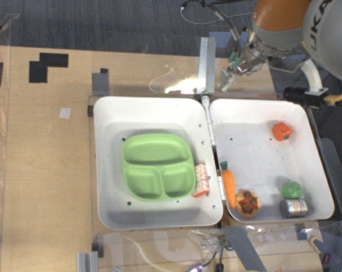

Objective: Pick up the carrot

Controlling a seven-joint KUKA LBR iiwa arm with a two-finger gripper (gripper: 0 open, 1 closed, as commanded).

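- Wooden bench carries two shallow white bins side by side, with dark carpet beyond its far edge.
- Left bin holds a green divided plate, and a small red-and-white packet lies just beside the plate's right edge.
- Right bin holds the carrot, lying lengthwise along the bin's left wall near the front corner, its green top pointing toward the far side.
- Just beside the carrot's tip sits a round reddish food item; a metal can and a green piece rest at the front right, and an orange-red item lies near the far right.
- Grey arm with its orange band reaches in at the upper right.
- Gripper hangs above the bench behind the bins, beyond the far edge of the right bin near the divider.
- Its fingers are too small and blurred to tell whether they are spread or closed; nothing is seen between them.
- Carrot is well apart from the gripper, at the opposite, near end of the right bin, roughly in line with it along the divider.
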